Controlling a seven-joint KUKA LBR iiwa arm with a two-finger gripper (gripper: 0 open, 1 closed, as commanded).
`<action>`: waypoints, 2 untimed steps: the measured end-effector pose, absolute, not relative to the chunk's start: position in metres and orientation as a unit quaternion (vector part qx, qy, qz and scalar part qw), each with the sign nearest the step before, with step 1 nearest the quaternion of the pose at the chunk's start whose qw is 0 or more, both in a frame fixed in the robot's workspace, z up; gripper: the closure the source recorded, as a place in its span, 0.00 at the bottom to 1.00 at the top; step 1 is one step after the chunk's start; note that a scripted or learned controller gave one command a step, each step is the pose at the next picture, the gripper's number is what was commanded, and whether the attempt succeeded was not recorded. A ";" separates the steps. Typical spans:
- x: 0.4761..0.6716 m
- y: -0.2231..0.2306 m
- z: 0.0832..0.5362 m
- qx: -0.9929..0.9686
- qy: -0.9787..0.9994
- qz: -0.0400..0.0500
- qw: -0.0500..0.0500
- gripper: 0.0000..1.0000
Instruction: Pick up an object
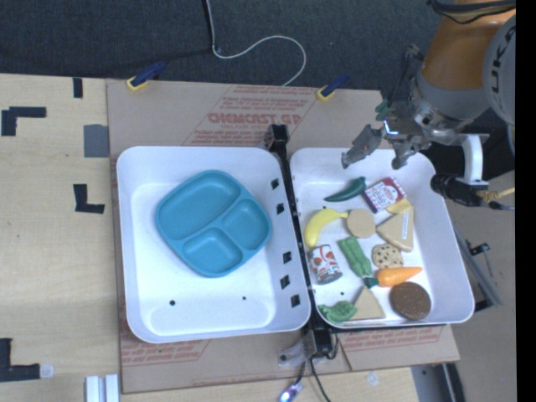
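- The gripper [381, 146] hangs above the far rim of the right bin [456, 249], at about 12 o'clock from the pile of toy food, with its two fingers spread wide and nothing between them.
- Judged step: the approach, before any grasp; no object has been lifted out.
- Candidate objects all lie in the right bin: a green pepper [345, 191] and a small red packet [383, 195] nearest the gripper, a banana [321, 223] at 9 o'clock of the pile, a carrot [395, 276] and a brown round cookie [411, 300] toward 5 o'clock.
- The left bin [134, 249] bears a blue divided plate [213, 222] (not food, and well apart from the gripper).
- Next move, as I judge it: descend toward 6 o'clock over the pepper or packet, straddle one item, then close.
- Risk: the pieces touch one another, so a finger may land on a neighbour.
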State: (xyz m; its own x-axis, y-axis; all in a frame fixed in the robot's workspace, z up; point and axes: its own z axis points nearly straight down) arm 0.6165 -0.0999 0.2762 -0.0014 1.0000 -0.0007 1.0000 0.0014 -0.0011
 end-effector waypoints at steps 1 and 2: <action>0.556 -0.026 0.288 -0.704 -0.710 0.001 0.003 0.00; 0.525 0.025 0.465 -0.704 -0.710 -0.007 -0.005 0.00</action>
State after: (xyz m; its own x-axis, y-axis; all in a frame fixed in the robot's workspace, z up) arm 0.5251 0.0253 0.4649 -0.0078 1.0000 0.0028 0.9998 0.0077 0.0179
